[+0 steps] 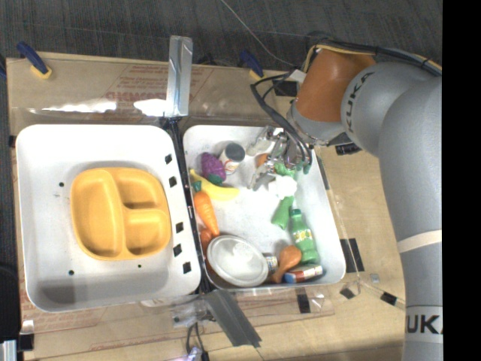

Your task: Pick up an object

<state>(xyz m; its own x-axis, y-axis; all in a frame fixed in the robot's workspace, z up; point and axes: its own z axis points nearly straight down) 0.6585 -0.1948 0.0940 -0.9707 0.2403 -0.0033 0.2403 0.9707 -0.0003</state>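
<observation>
toys (288,215) in right bin (328,201), yellow tray (120,209) in left bin (30,201), gripper (274,160) state perhaps indeterminable

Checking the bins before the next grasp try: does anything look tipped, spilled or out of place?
Nothing looks spilled or damaged. The green bottle lies on its side in the right bin, among a loose jumble with the banana, carrot, grapes and metal bowl. The yellow divided tray sits flat in the left bin.

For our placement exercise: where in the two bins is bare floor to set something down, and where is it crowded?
Free: the left white bin around the yellow divided plastic tray, and the right white bin's middle between the yellow toy banana and green plastic bottle. Crowded: its top by the gripper, left edge and bottom.
</observation>
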